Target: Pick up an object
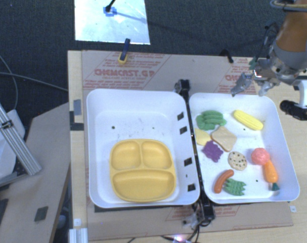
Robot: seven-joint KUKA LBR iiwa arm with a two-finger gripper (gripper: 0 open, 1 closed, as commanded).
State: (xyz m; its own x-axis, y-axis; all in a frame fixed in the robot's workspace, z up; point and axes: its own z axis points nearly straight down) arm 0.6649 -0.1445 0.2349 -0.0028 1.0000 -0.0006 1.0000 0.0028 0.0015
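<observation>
Nearest the camera in the right bin (pixel 287 184), a green leafy toy (pixel 235 187) is lying just beside a red sausage (pixel 223 180), and an orange carrot (pixel 270 173) is resting close to the bin's right wall. A little farther in, a speckled cookie (pixel 237 160) is sitting between a purple grape bunch (pixel 212 150) on its left and a pink-red round piece (pixel 260 156) on its right. Beyond those, a slice of toast (pixel 224 137) is leaning against a yellow wedge (pixel 203 136). Toward the far side, green pea pods (pixel 210 119) are lying on the left and a yellow corn cob (pixel 248 120) on the right.

In the left bin (pixel 100 115), a yellow divided plate (pixel 142 175) is occupying the near half, flat on the floor.

At the far right corner, the gripper (pixel 253 84) is hanging above the far rim of the right bin, its two fingers standing apart with nothing between them, well apart from the corn cob, the closest toy. The grey arm (pixel 295 34) with its orange band is rising behind it toward the right
</observation>
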